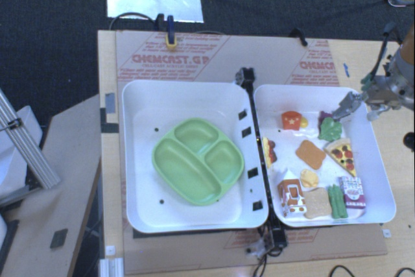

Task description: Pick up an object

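I see the gripper (348, 105) at the right of frame, over the right bin's (382, 168) upper edge; jaws' opening I cannot tell. Nearest target: green-purple toy (329, 126), just below. Judged light, rigid plastic, slippery; grasp across its narrow middle.

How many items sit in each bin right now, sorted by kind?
Green divided plate, left bin: 1
Toy food pieces, right bin, from the red piece to the pizza slice: about 10
Total: about 11
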`<state>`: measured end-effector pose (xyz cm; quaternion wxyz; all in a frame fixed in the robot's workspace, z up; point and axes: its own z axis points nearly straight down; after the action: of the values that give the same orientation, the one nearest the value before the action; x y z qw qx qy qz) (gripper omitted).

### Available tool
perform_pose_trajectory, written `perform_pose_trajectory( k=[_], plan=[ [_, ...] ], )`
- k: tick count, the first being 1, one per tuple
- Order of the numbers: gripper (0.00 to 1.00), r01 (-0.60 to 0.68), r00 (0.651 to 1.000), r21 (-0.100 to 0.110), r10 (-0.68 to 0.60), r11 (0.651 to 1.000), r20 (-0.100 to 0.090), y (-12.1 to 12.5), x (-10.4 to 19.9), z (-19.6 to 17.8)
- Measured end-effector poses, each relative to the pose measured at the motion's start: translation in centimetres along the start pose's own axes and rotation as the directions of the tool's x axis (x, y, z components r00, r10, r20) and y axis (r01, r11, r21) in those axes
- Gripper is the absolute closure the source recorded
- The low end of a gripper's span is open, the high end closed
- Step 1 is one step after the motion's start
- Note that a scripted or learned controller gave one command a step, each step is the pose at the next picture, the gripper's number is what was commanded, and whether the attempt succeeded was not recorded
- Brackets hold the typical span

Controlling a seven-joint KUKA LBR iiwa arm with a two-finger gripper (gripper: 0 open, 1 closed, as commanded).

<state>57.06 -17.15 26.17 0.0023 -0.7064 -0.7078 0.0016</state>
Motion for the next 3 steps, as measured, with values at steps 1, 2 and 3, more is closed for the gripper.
perform_pose_trajectory(
  k=[1,2,3],
  plan=[
    [0.0,0.001,1.0,-0.007,-0.001,1.0,0.002,0.2,0.0,-0.4],
    [0.0,0.0,1.0,-0.002,0.0,1.0,0.0,-0.1,0.5,5.8],
    [0.0,-0.001,1.0,-0.003,0.001,1.0,0.0,-0.2,0.7,10.0]
  ],
)
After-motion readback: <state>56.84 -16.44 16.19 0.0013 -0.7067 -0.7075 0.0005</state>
